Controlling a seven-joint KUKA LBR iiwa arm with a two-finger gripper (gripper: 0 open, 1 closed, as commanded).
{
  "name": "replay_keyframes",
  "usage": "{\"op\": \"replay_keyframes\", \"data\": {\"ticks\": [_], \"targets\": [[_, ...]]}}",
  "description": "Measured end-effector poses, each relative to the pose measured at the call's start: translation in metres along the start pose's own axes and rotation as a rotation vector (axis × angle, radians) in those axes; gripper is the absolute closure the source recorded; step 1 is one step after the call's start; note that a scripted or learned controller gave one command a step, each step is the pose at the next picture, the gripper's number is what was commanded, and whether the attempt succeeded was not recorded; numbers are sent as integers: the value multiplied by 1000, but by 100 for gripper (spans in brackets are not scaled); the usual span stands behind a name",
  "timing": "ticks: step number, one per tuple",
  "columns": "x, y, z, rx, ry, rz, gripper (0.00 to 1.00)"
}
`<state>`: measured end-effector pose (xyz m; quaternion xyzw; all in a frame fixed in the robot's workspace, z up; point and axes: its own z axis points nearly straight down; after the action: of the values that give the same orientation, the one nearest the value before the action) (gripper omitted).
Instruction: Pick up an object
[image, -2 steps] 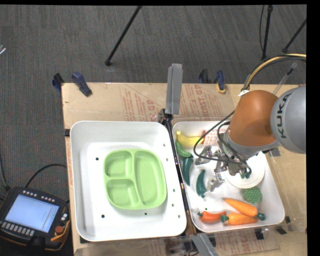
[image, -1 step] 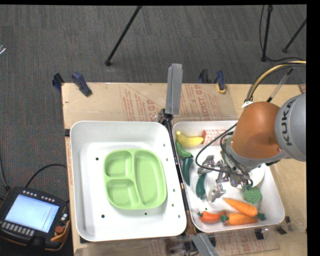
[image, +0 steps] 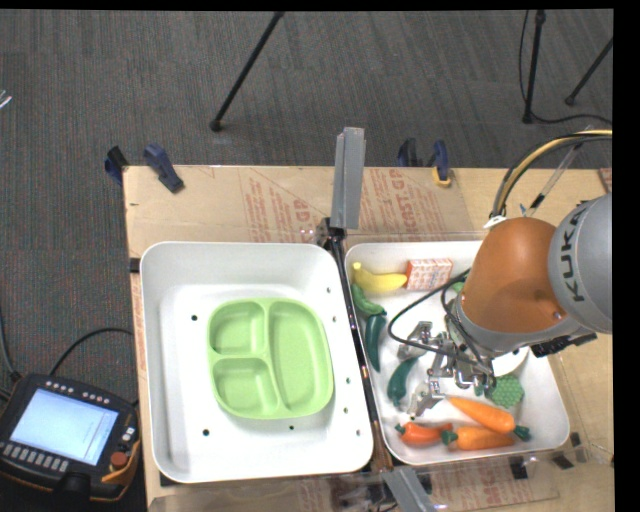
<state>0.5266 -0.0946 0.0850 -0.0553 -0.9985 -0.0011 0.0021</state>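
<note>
Because the gripper (image: 437, 378) hangs low inside the right bin (image: 556, 400) with nothing visibly caught between its fingers, the pick looks not yet made, and I cannot tell from this slant whether those fingers stand apart or together. Far to the gripper's left sits the left bin (image: 170, 290), which holds one green divided tray (image: 271, 357) and nothing graspable beside it. Just left of the gripper lie two dark green peppers: a longer one (image: 373, 335) running up toward the bin's back, and a shorter one (image: 402, 380) almost touching the fingers. Up and left of the gripper rests one yellow banana (image: 379, 280), with one small red-and-white box (image: 429, 273) just to its right. Below the gripper lie three orange carrot-like pieces: a small reddish one (image: 423, 433), a middle one (image: 479, 438), and the largest carrot (image: 480, 412) just below and right of the fingertips. One green-patterned item (image: 506, 392) peeks out to the right, partly hidden under the wrist. To do this step well, I judge the gripper should settle on a single target, the short pepper or the large carrot being nearest, centre over its narrow width, and close squarely across it so neighbouring pieces are not nudged or pinched along.
</note>
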Motion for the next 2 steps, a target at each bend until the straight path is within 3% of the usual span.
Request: {"op": "replay_keyframes", "data": {"ticks": [1, 2], "targets": [[-1, 9, 0, 0, 0, 19, 0], [-5, 9, 0, 1, -1, 234, 0]]}}
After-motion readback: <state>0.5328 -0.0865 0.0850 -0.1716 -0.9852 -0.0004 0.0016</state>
